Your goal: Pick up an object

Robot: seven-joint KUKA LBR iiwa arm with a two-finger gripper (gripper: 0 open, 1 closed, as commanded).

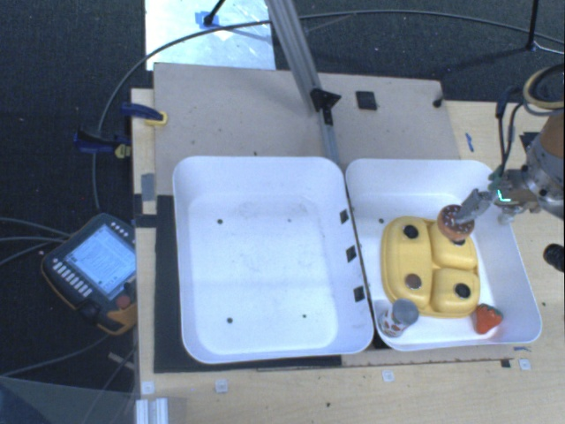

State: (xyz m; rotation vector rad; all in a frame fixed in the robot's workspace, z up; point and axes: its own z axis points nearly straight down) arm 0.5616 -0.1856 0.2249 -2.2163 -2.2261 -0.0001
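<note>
Jaws state: cannot tell; tip meets small brown round object (455, 223) above yellow tray (430, 268) upper edge. Strawberry (486, 318) beside tray lower-right corner.

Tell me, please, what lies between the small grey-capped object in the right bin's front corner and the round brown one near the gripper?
In the camera view, the yellow tray lies between the grey-capped object and the brown one.

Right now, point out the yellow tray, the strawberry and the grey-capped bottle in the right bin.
yellow tray (430, 268): camera view, on its bare middle.
strawberry (486, 318): camera view, on its red body.
grey-capped bottle (403, 311): camera view, on its cap.
</note>
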